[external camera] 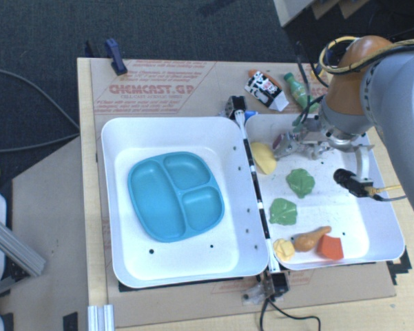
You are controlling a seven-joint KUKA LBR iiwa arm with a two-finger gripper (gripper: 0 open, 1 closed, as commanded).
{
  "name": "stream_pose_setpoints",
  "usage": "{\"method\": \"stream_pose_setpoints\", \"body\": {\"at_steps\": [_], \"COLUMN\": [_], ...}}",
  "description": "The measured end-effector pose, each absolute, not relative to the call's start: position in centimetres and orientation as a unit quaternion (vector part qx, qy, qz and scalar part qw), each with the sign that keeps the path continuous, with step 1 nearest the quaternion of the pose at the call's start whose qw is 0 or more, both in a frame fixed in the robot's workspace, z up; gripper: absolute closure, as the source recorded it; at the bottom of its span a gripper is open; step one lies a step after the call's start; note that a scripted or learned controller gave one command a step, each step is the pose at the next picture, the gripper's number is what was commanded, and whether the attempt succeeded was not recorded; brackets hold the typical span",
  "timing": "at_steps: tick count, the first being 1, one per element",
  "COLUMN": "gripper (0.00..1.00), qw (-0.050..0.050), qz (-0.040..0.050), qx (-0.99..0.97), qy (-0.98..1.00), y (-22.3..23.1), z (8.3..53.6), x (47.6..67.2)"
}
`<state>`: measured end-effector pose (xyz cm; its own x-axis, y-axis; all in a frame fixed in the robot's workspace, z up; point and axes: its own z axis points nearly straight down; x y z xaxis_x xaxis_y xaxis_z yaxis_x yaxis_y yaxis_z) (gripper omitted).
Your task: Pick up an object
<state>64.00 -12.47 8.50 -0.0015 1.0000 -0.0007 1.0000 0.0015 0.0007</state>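
Nearest the lens, an orange block (330, 247) lies at the right bin's (379, 250) front beside a brown carrot-like piece (310, 238). Farther back, the gripper (297, 144) hangs low over the bin's rear; whether it is spread I cannot tell. Nothing looks held. Just beside it sit a yellow piece (264, 158) and a green leaf (300, 182). This seems the approach step: next, settle over one piece.

Dark grey carpet floor (41, 19) surrounds the cardboard-topped bench (151, 88).
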Motion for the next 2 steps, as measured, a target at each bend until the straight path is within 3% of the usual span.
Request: {"method": "stream_pose_setpoints", "body": {"at_steps": [1,2], "gripper": [0.00,0.00], "qw": [-0.001,0.001], "qz": [-0.0004,0.0001], "qx": [0.707,0.707], "qy": [0.707,0.707], "y": [-11.3,-15.1], "z": [8.5,8.5], "x": [60.9,65.1]}}
